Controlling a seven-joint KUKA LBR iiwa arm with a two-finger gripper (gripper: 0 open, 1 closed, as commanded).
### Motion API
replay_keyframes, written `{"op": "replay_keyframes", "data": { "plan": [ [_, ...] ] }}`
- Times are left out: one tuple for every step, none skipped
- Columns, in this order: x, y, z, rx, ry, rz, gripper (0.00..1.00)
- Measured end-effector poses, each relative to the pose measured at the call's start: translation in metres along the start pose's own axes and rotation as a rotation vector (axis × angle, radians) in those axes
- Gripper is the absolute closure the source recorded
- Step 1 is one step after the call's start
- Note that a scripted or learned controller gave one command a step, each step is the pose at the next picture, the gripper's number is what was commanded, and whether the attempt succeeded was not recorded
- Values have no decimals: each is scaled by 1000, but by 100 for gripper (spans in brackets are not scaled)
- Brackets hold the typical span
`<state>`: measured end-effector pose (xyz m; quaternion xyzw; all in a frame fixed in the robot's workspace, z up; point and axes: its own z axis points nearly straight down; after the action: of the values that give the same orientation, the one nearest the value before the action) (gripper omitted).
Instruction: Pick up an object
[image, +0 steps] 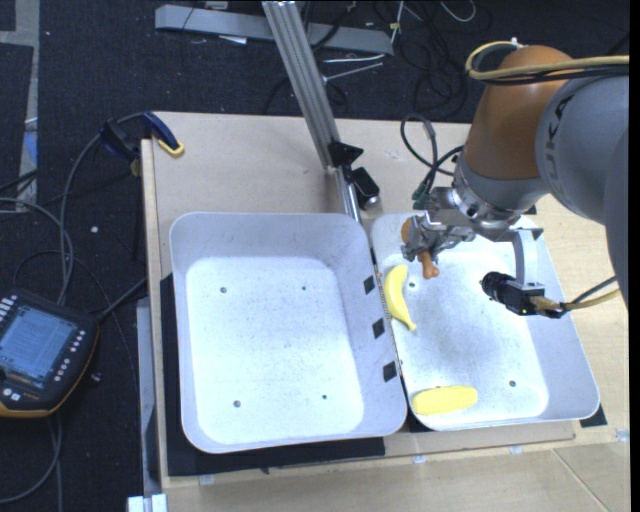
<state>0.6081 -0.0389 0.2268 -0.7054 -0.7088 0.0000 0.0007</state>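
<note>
The claw (425, 243) sits low over the upper-left corner of the right bin (560, 345); whether it is released or clenched cannot be determined. A small orange-brown object (429, 266) lies directly at the claw, contact unclear. A banana (398, 296) lies just below-left of the claw, beside the bin divider. A flat yellow object (445, 400) rests well below. The left bin (200, 235) lies leftward on the counter (240, 160).

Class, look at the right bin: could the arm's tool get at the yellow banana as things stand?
Probably yes. The tool hangs just above the banana, which lies uncovered in the right bin, though close to its left wall.
</note>
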Motion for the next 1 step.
{"op": "replay_keyframes", "data": {
  "plan": [
    [49,-16,1,0,0,0,100]
  ]
}}
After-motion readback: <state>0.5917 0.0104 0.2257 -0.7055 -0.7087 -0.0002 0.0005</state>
